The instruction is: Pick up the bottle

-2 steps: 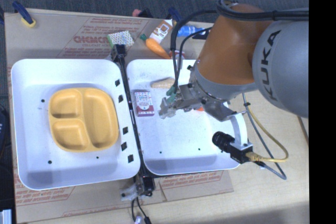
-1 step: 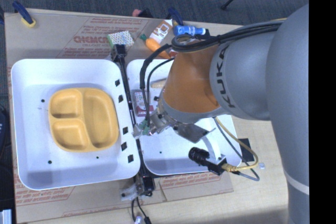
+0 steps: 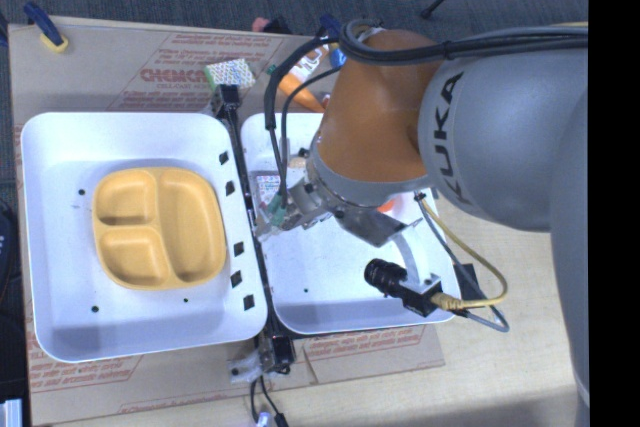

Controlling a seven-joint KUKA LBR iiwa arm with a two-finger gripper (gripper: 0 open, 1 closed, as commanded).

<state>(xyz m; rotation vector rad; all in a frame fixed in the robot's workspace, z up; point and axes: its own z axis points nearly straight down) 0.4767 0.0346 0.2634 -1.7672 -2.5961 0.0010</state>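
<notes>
Yellow divided plate marks the left. Right of it the jaws hang low; open or clenched, I cannot tell. Up-right of the plate, what looks like the bottle lies slantwise beyond the jaws, half hidden under the arm.

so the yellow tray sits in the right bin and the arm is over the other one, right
Not quite. The camera view shows the yellow tray in the left bin, not the right one. The arm is over the other one, the right bin.
</notes>
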